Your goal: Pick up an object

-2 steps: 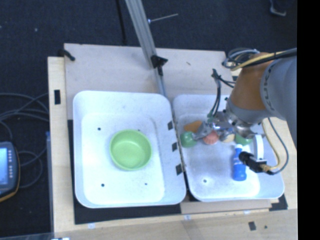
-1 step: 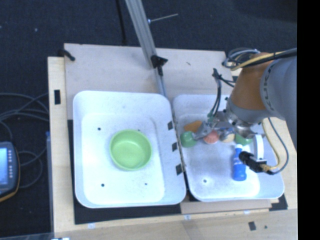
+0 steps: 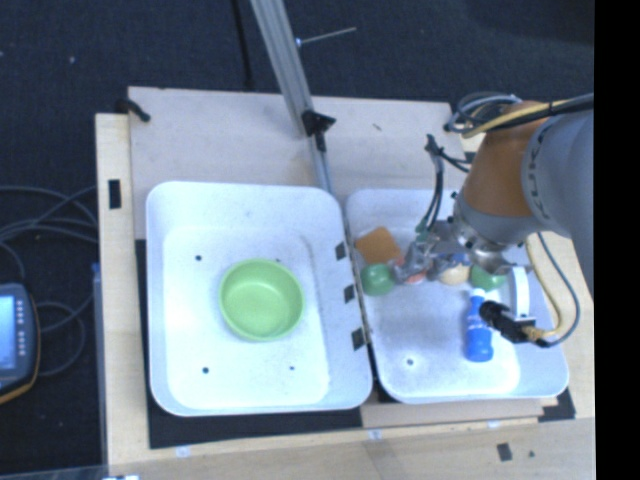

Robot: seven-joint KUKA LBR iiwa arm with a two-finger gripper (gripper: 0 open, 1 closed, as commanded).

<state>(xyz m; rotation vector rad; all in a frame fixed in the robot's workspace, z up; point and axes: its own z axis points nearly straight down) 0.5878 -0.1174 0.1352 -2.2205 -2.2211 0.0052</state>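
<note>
Pale wooden bench, dark floor

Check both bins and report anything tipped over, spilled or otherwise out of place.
Nothing stands out. The green bowl sits upright in the left bin. In the right bin, the blue bottle lies on its side, and the small objects crowd around the gripper, but nothing has spilled.

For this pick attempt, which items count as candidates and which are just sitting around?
In play, right bin:
gripper
green ball
orange block
blue bottle

Lying about:
green bowl in the left bin
handheld screen off the bench
</note>
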